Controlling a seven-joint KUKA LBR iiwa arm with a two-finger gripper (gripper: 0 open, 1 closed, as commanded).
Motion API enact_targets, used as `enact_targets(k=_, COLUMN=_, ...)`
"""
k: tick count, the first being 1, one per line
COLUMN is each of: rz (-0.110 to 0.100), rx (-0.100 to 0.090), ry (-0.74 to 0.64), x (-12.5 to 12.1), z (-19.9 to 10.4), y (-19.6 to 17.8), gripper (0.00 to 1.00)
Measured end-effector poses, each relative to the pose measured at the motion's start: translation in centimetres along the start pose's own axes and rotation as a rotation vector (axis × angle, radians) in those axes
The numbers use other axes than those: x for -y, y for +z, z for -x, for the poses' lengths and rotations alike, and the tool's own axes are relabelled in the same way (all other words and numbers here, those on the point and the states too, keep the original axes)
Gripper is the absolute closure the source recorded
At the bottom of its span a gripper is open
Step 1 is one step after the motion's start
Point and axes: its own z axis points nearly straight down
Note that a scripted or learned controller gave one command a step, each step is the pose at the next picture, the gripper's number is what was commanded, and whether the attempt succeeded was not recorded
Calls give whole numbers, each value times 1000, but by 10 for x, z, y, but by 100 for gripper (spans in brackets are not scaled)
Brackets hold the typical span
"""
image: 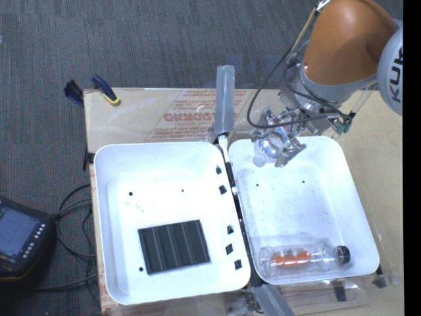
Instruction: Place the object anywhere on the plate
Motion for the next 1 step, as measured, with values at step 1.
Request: enact_targets(k=1, rz=0, rx=0, ry=0, x=0, z=0, y=0, gripper=0)
